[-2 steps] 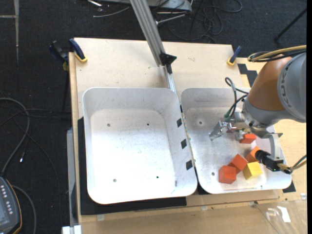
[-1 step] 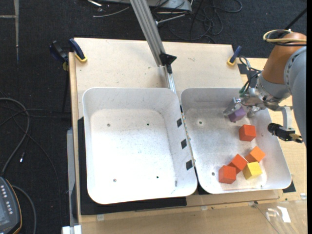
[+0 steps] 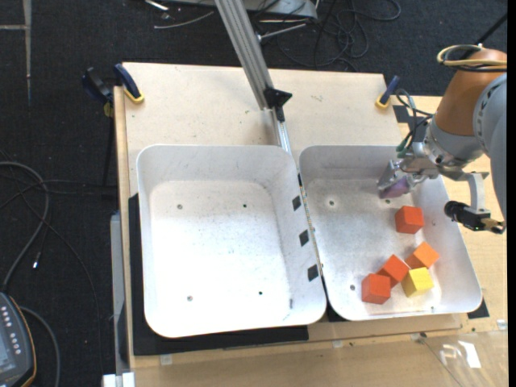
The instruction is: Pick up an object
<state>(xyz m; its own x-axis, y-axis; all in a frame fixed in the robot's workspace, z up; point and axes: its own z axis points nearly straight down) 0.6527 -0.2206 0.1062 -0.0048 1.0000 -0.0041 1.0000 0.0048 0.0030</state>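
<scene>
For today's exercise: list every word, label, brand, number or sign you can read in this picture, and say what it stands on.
No text can be read.
Device at the lower left edge: rows of small buttons, any markings too small to read.
Dark tabs on the bins' shared rim: no lettering visible.
Blocks: plain faces.

Grey KUKA arm [image 3: 484,119], rounded orange band above wrist, thin cables looped along it, metallic two-finger gripper [image 3: 397,182], black side fitting
</scene>
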